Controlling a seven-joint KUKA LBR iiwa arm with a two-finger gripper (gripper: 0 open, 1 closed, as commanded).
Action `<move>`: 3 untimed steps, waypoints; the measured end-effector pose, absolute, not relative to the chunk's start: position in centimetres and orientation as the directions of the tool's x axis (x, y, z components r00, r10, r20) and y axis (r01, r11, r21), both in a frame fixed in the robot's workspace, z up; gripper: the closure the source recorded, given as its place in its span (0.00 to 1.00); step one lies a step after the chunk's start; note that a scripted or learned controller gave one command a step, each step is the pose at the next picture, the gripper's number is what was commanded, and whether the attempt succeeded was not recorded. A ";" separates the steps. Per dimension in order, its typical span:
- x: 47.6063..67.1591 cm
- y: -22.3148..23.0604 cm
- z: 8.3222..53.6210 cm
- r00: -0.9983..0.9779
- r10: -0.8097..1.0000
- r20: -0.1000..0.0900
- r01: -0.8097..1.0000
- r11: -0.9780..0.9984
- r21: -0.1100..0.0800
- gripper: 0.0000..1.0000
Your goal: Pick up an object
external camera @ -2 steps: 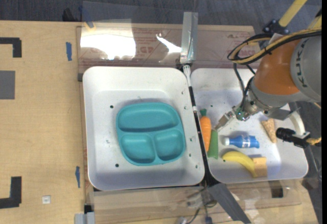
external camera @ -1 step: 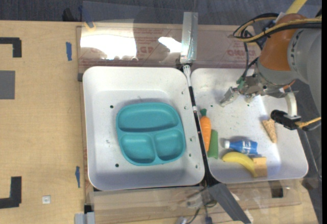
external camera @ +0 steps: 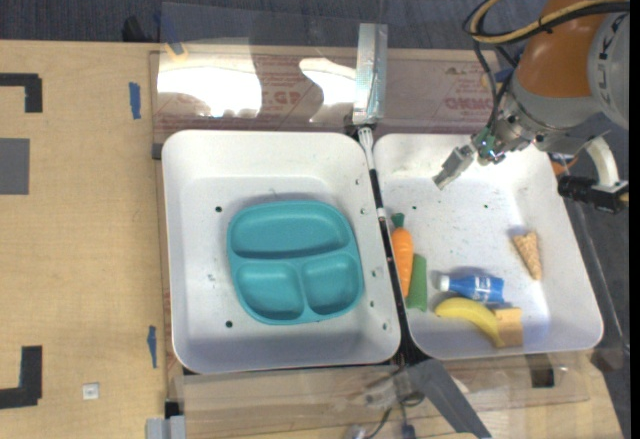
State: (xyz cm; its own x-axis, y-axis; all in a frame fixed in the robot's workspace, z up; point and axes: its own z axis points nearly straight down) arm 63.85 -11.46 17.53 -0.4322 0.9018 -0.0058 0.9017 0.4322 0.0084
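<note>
Gripper: hangs over the far part of the right bin, reaching in from the right; nothing between its fingers, and how wide they stand I cannot tell.
Things to pick: all in the near half of the right bin: carrot along the left wall, bottle, banana, cone toward the right.
Key relation: the carrot lies nearer than the gripper and a little left, its long axis running far to near along the bin wall.
Left bin: holds a teal divided plate.
Next move, judged: come nearer and lower.
</note>
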 end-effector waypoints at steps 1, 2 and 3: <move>66.8 -11.6 18.9 -0.483 0.876 -0.005 0.876 0.483 0.005 0.00; 62.0 -14.9 10.6 -0.584 0.812 0.002 0.812 0.584 -0.003 0.00; 65.5 -16.2 11.1 -0.418 0.909 -0.004 0.909 0.418 0.005 0.00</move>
